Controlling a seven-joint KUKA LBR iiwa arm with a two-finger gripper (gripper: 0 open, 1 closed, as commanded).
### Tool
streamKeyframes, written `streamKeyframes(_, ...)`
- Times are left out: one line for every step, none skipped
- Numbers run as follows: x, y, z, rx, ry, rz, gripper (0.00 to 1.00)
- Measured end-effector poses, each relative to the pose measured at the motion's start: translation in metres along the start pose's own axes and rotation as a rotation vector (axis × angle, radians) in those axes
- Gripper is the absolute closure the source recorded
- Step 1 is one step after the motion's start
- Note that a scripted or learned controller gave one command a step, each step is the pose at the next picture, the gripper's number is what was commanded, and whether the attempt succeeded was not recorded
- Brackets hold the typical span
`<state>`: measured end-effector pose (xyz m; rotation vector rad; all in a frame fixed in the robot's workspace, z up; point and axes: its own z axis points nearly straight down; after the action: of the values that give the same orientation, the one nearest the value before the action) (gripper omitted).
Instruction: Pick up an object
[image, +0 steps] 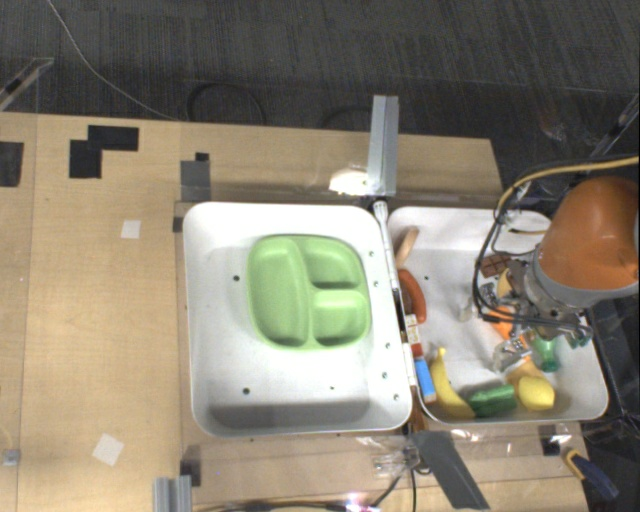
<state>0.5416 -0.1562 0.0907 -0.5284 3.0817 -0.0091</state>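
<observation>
Gripper (520, 335) hangs low over the right-hand shallow white bin (450, 225), under the grey arm's orange band (598, 235); whether it is spread or pressed together cannot be told, since the wrist and cables cover it. Just beside it, toward the bin's near right corner, lie 1 small teal green piece (546, 352) and 1 yellow lemon-shaped toy (536, 392), close under the wrist. Next to the lemon rests 1 dark green cucumber-like toy (492, 400), touching 1 yellow plastic banana (447, 388). Along the bin's left wall lie 1 blue stick (424, 380), 1 red-orange sausage-shaped toy (413, 298) and 1 tan wooden-looking peg (407, 245). No object can be seen lifted clear of the bin. The left-hand shallow white bin (215, 390) holds 1 light green plastic tray (305, 290) with 3 compartments, well apart from the gripper
</observation>
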Motion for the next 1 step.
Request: streamKeyframes(0.0,0.0,0.0,0.0,0.0,0.0,0.0)
